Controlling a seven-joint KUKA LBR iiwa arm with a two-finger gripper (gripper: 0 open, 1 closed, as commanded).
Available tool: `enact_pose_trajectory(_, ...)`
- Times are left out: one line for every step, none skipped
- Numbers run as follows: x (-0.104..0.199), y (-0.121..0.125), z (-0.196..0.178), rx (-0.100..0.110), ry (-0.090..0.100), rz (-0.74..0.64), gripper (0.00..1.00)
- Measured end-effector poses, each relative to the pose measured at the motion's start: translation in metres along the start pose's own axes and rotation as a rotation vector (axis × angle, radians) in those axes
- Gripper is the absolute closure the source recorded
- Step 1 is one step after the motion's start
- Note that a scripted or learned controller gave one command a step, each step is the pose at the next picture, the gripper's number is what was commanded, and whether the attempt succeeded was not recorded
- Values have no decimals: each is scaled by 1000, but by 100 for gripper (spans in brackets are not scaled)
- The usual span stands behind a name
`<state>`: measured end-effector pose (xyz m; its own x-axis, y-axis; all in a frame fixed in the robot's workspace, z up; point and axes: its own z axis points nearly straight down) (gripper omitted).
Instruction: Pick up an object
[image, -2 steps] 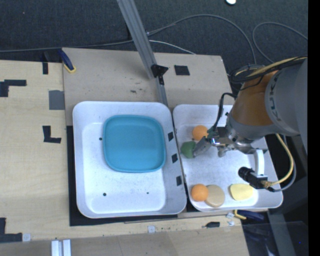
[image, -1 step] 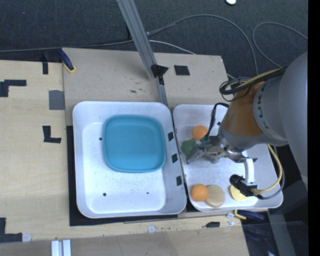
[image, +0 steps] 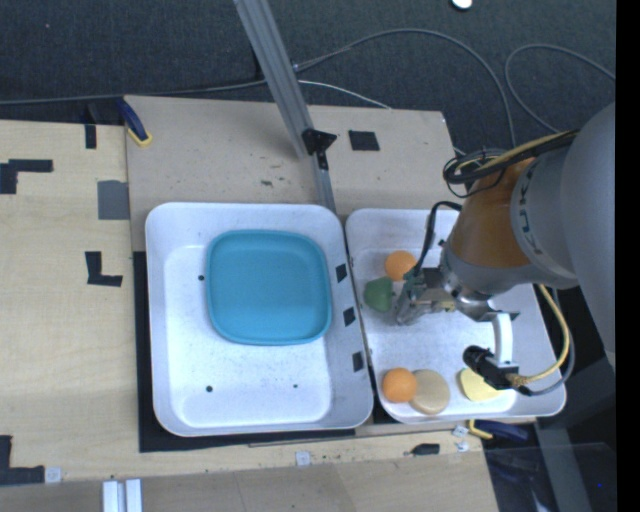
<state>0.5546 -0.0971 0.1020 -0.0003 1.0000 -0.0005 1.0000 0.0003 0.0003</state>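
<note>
Claw, its grip state impossible to tell, hangs low in the right bin at centre-right of the frame, just beside the green object on its left.

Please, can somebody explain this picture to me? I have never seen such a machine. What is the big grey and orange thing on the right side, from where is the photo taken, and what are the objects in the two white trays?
The photo comes from one camera fixed above a bench, looking down at a slant. The big grey and orange shape is a robot arm reaching in from the right. At its end is its hand, with two fingers, low in the right bin, close to a green object. I cannot tell if the hand grips anything. That bin also contains an orange ball just above the hand and, along its lower edge, a second orange ball, a beige round object and a yellow object. The left bin holds a blue plate.
</note>
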Motion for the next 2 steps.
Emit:
enact_pose_trajectory(-8, 7, -55, -4, 0, 0, 100)
enact_pose_trajectory(-9, 4, -117, -5, 0, 0, 100)
